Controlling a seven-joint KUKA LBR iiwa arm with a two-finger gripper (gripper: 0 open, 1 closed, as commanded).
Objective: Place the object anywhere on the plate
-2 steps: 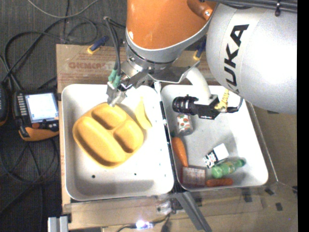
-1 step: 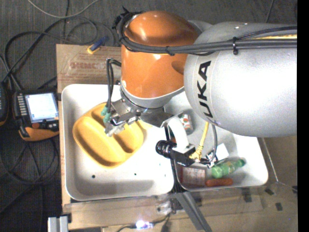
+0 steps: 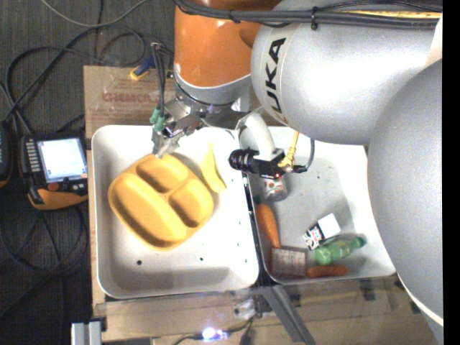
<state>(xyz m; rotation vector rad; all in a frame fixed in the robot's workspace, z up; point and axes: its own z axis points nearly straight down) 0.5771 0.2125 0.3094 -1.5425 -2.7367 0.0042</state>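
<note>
- Banana slice (image 3: 213,169), pale yellow and curved, looks like the object meant here; that is a judgement, since you have several candidates in the 2 bins. It lies in the left bin (image 3: 115,264), its lower end touching or just beside the plate's right edge, and leans toward the divider.
- Handling, as a judgement: it looks like a light, stiff plastic toy with a smooth skin, so it may slide under a glancing touch. Take it across its narrow middle, with the fingers set either side of the curve, not at the thin tips.
- Plate (image 3: 162,201) is yellow, rounded and split into 3 compartments; you see nothing lying in them, so the task is not yet done.
- Gripper (image 3: 164,136) hangs over the plate's upper edge, to the left of the slice. You cannot tell from this angle whether it is spread or closed, and nothing is visible between its fingers.
- Arm, grey with an orange band (image 3: 215,34), covers much of the right bin (image 3: 359,164).
- Further out, that bin holds a carrot (image 3: 268,225), a green bottle (image 3: 339,249) and a brown block (image 3: 287,261); a tablet (image 3: 59,158) sits beside the bench.
</note>
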